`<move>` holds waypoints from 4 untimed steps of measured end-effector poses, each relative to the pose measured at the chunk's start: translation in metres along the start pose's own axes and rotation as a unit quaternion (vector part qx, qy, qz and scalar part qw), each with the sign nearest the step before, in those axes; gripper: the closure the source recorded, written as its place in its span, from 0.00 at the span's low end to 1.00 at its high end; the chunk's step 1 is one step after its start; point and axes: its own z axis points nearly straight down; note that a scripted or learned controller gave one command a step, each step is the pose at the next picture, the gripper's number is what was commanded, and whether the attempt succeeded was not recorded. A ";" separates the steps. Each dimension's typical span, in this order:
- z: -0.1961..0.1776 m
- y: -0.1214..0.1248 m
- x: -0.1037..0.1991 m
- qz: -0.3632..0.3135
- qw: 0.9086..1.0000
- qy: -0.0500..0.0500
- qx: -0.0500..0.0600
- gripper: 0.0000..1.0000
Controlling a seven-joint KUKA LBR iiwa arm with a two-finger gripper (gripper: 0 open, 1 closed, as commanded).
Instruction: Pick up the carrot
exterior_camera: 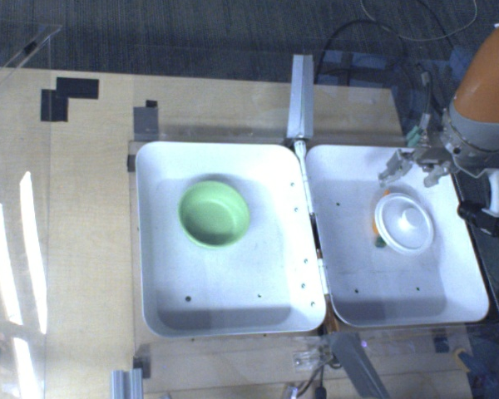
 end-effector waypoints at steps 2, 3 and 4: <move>0.103 -0.043 0.009 -0.139 0.990 -0.013 -0.037 0.00; 0.106 -0.028 0.000 -0.247 0.968 -0.017 -0.027 0.00; 0.109 -0.018 -0.015 -0.299 0.954 -0.015 -0.018 0.00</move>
